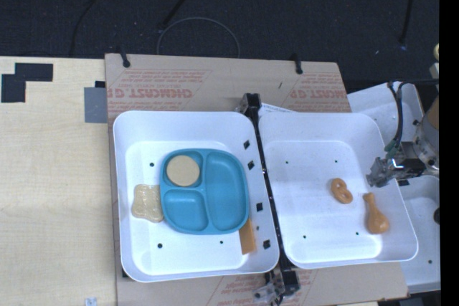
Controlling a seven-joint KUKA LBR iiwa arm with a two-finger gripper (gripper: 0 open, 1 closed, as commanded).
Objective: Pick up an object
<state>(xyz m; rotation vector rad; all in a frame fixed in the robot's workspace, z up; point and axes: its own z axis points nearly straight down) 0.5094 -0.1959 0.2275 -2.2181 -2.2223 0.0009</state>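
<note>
The hand (380,174), its grip state impossible to tell, sits at the right white plastic bin's (315,254) right edge, near a small orange pretzel-shaped toy (341,190).

Right bin roomy, left bin crowded

The right bin (315,154) has bare floor across its left half; a pretzel (341,190) and drumstick (375,214) sit near its right wall. A blue divided plate (215,197) fills the left bin (136,132).

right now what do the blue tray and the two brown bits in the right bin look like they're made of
Blue tray: looks like moulded plastic, smooth with a soft sheen, divided into rounded compartments. Pretzel-shaped piece: probably toy food in plastic or rubber, tan-orange and slightly glossy. Drumstick-shaped piece: likely the same, with an even brown colour and smooth surface. Both are too small to be sure. White bins: seemingly glossy thin-walled plastic.
</note>
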